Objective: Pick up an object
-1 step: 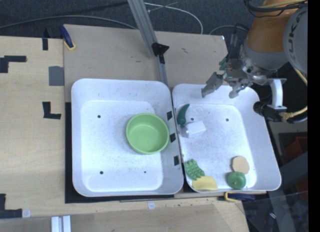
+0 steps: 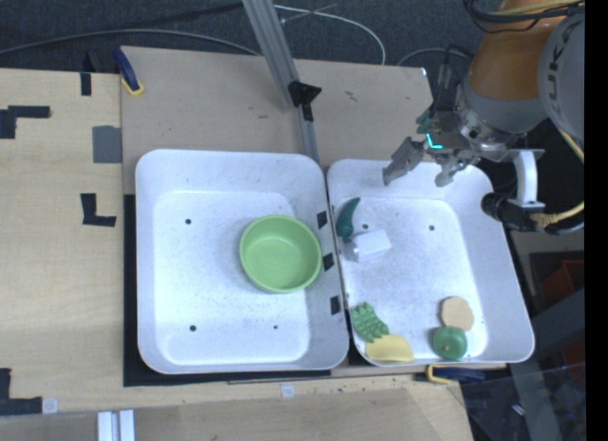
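Observation:
My gripper (image 2: 421, 172) hangs open above the far edge of the right bin (image 2: 494, 268), with nothing between its two spread fingers. Below it in that bin lie a dark green curved piece (image 2: 348, 217) and a small white block (image 2: 371, 243) near the left wall. At the near end sit a leafy green piece (image 2: 368, 319), a yellow piece (image 2: 390, 348), a green round fruit (image 2: 449, 341) and a tan round piece (image 2: 457, 313).
The left bin (image 2: 180, 249) holds a light green bowl (image 2: 279, 254). A grey pole (image 2: 271, 30) slants down to the bins' far edge. Cables lie on the dark floor behind the bench.

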